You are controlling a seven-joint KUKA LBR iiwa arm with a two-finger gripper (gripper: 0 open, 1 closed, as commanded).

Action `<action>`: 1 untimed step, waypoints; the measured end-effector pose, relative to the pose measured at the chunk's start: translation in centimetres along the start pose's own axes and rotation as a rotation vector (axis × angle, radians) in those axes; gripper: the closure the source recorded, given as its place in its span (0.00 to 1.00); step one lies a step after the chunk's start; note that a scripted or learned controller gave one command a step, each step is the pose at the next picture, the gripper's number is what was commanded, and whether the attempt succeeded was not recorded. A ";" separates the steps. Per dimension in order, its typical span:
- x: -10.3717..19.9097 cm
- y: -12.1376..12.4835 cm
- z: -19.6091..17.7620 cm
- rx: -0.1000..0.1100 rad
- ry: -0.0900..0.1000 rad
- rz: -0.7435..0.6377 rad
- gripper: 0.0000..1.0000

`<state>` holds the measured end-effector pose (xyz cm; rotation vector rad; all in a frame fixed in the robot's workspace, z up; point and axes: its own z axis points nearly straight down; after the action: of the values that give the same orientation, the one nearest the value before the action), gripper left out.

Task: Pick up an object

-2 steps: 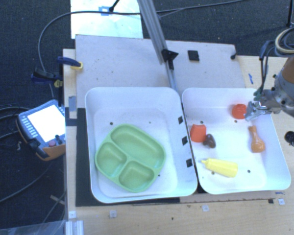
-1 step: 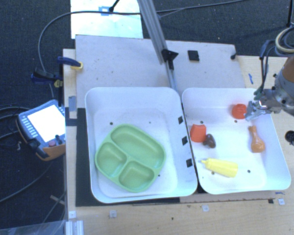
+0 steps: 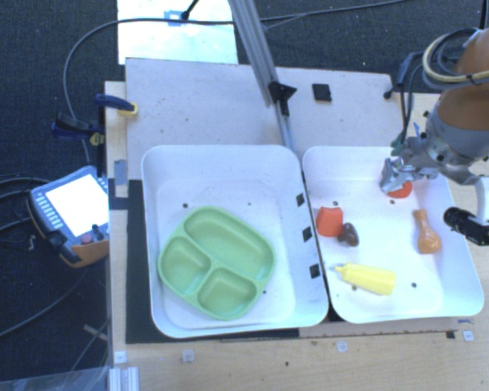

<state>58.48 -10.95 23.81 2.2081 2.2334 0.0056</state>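
Counter: pale board counter (image 3: 204, 96) bearing two shallow white bins, dark carpet around.
Left bin (image 3: 159, 173): green three-compartment plastic tray (image 3: 217, 262).
Right bin (image 3: 452, 287): yellow plastic bottle (image 3: 368, 278), orange cup (image 3: 329, 221), brown lump (image 3: 350, 235), orange bottle-shaped toy (image 3: 426, 232); middle free.
Fingers (image 3: 394, 177): opening cannot be told; low at far rim, over a red-orange round piece (image 3: 401, 190).

The pale bench (image 3: 212, 104) is carrying two shallow white bins side by side, the left bin (image 3: 155, 169) and the right bin (image 3: 464, 296), their inner rims touching. A small black block (image 3: 322, 93) is lying on the bare board behind them, and a blue-handled clamp (image 3: 114, 103) is gripping its left edge.
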 end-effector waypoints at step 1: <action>5.7 1.3 1.0 0.001 -0.001 0.001 1.00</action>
<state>59.69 -5.27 22.85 2.2092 2.2319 0.0040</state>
